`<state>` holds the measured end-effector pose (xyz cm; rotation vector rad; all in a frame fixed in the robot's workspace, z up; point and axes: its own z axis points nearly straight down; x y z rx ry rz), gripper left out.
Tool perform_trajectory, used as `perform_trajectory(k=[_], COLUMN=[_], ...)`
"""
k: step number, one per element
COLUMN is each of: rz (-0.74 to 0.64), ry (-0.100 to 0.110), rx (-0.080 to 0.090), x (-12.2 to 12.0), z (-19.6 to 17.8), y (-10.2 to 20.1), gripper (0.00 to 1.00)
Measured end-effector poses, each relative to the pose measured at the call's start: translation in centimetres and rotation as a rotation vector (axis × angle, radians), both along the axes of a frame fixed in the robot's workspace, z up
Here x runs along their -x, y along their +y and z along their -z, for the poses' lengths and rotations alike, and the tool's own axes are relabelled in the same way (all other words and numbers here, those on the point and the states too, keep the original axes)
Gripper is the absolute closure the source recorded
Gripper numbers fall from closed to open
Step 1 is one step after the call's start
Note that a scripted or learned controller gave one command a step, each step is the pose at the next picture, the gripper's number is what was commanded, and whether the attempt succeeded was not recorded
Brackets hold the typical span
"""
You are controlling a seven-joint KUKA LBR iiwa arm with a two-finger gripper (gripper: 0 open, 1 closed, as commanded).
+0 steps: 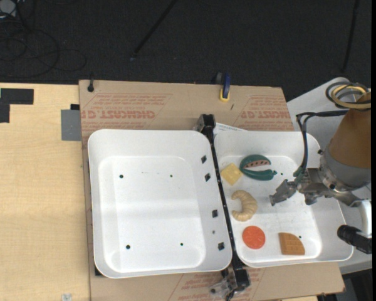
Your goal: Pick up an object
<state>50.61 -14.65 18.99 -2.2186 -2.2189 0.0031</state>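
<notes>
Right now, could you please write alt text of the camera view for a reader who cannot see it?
A grey robot arm's gripper hovers over the right white bin, which holds a beige croissant-shaped toy, yellow block, teal slice-shaped toy, red disc and brown wedge.

Two bins sit side by side on a cardboard sheet point(175, 105) laid over the bench point(31, 187). The left bin point(106, 199) lies beside the right bin point(326, 231), their rims touching. In the right bin a slice point(257, 167) lies at the back, a block point(231, 174) just left of it, a croissant point(244, 205) in front of the block. Nearer the front (well apart from the slice) lie a disc point(254, 237) and, right of it, a wedge point(292, 244). The gripper point(281, 195) hangs right of the croissant.
</notes>
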Motion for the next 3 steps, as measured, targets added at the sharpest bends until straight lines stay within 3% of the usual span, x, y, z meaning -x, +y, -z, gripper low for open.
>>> perform_trajectory(k=[1,2,3], rz=[0.001,-0.005,-0.008], ry=[0.002,-0.01,0.001], rx=[-0.001,0.0,-0.002], x=[0.0,-0.1,3.1], z=[-1.0,-9.7,-9.9], y=[-0.1,5.6,13.4], gripper=[1.0,1.0,1.0])
